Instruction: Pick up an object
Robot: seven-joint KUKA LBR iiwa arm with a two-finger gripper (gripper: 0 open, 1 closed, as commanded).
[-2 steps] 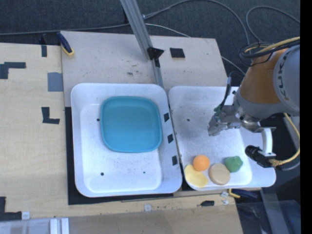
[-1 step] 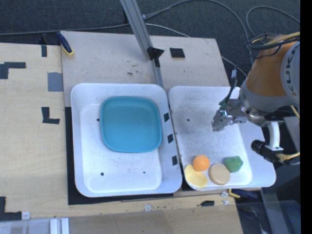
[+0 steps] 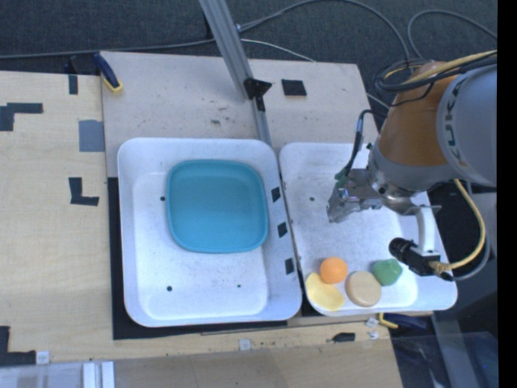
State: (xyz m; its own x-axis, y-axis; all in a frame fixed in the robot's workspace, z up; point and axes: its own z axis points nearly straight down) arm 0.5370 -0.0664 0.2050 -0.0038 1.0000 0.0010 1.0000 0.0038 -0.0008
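Nearest, we see a yellow flat piece (image 3: 324,295), tan disc (image 3: 363,288), orange ball (image 3: 333,270) and green lump (image 3: 388,272) clustered along the right bin's (image 3: 311,176) near edge. Beyond them hovers the gripper (image 3: 342,207); its grip we cannot tell. Left of that bin lies a smooth, rounded-square teal plate (image 3: 216,205).

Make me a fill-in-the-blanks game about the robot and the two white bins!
1. The big plate lying in the left bin is colored ____.
2. The small orange ball sits in the ____ bin.
3. Next to the tan round thing is a small ____ thing near the bin's corner.
4. The claw hangs over the ____ bin.

Missing words: blue; right; green; right
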